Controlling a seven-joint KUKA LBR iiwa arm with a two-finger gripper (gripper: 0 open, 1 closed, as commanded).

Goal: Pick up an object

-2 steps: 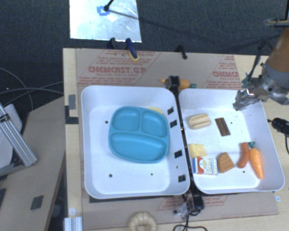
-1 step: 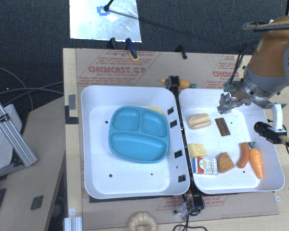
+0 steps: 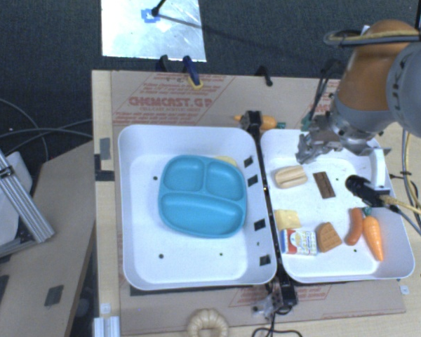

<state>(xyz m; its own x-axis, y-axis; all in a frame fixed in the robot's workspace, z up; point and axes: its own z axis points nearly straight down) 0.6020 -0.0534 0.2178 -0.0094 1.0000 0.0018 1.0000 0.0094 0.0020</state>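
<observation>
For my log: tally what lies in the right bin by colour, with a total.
Orange: 2, small carrot, large carrot
Brown: 2, chocolate bar, toast slice
Tan: 1, bread roll
Yellow: 1, cheese wedge
White and red: 1, small carton
Total: 7

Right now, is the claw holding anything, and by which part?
Nothing shows in the claw. It is over the right bin, just behind the bun.

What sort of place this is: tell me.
Probably a robotics lab: grey robot arm with an orange band, two shallow white bins, toy food like an orange plastic carrot.
</observation>
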